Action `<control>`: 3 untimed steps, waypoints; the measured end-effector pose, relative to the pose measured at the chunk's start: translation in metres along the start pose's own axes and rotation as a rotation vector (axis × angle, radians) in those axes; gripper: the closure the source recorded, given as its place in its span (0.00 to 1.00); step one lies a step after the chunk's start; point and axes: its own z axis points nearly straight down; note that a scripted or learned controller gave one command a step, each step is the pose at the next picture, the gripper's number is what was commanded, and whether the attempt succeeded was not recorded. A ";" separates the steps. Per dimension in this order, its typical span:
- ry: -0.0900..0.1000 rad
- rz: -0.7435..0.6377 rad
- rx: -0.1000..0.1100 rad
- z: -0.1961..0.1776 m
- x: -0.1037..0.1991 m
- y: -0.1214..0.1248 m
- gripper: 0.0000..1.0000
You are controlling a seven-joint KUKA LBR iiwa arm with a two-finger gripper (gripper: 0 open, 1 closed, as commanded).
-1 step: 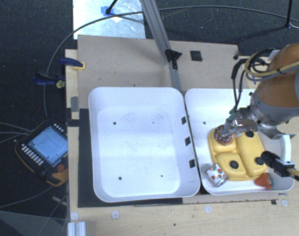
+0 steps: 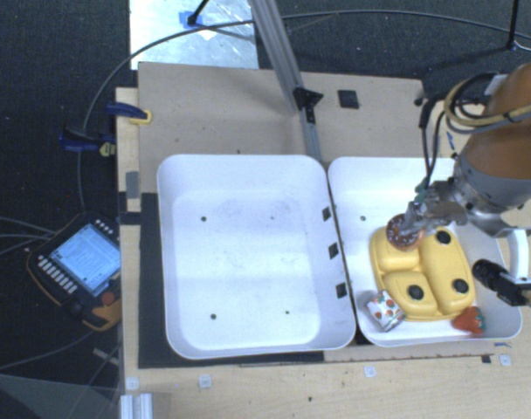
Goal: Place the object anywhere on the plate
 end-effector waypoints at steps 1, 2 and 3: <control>0.002 -0.005 0.001 -0.003 0.059 0.015 1.00; 0.002 -0.006 0.001 -0.001 0.118 0.027 1.00; 0.001 -0.003 0.002 0.009 0.164 0.038 1.00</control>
